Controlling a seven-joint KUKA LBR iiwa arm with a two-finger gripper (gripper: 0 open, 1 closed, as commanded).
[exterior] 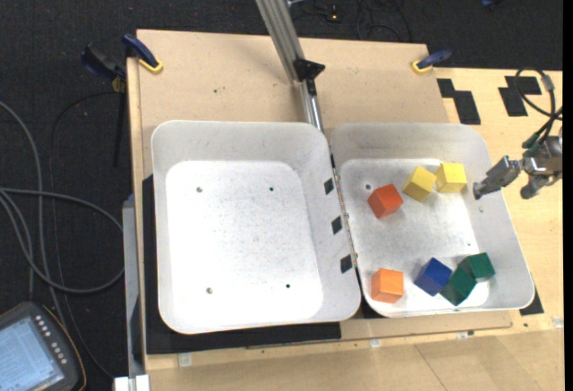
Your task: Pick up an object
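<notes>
While the gripper (512, 180) hangs with fingers spread and nothing between them over the right bin's (501, 228) edge, blocks lie scattered inside.

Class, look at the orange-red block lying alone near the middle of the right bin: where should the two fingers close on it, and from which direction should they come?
Grip the orange-red block across two opposite flat side faces, coming straight down from above. It sits apart from the yellow blocks, so there looks to be room for a finger on each side. It lies turned relative to the right bin walls, so the gripper would probably need to rotate to match.
</notes>
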